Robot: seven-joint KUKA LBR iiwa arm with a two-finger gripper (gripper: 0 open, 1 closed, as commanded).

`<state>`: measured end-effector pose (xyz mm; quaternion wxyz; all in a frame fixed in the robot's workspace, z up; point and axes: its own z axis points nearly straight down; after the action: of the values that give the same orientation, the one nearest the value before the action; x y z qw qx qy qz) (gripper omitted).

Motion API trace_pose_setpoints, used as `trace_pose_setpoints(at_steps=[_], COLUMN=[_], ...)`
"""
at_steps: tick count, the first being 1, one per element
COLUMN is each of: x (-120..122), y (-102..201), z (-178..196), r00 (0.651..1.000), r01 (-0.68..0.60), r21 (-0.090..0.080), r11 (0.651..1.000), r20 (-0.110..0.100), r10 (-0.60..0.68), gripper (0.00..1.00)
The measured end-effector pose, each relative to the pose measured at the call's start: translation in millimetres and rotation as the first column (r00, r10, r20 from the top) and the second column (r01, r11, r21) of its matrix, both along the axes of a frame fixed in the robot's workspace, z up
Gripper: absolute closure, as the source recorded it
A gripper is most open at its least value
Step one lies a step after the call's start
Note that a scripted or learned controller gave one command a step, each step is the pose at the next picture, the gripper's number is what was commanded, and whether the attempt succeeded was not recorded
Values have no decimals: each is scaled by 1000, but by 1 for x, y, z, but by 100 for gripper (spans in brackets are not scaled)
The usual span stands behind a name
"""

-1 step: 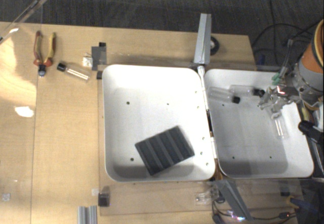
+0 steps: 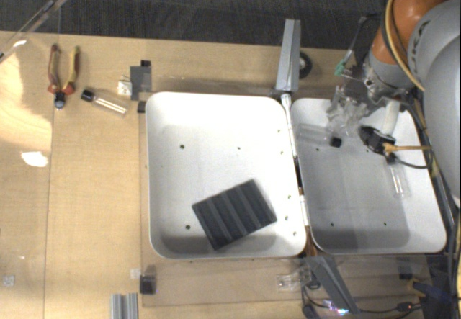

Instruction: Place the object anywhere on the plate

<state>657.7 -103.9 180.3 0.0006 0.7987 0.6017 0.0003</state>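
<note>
A dark grey ridged rectangular plate (image 2: 234, 214) lies tilted in the front part of the left bin (image 2: 173, 123). My gripper (image 2: 341, 117) hangs over the back left corner of the right bin (image 2: 374, 227), reaching in from the right under the orange-banded wrist (image 2: 410, 8). A small dark piece (image 2: 336, 142) shows just below the gripper, close to the bin floor; whether the gripper touches it is unclear. A faint clear item (image 2: 397, 182) lies on the right bin's floor, to the right of the gripper.
Cables (image 2: 392, 146) trail from the wrist over the right bin. A metal post (image 2: 289, 55) stands behind the divide between the bins. Pliers (image 2: 61, 73) and a small vial (image 2: 104, 101) lie on the bench at the back left.
</note>
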Motion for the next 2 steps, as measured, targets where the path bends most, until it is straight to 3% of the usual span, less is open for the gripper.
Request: trace_pose_setpoints(at_steps=[1, 2], x=[12, 11], y=[73, 130], z=[39, 4], r00=[999, 913], r01=[-33, -408], r21=[0, 0], r11=[999, 913], r20=[2, 1], r10=[33, 408], gripper=[100, 100])
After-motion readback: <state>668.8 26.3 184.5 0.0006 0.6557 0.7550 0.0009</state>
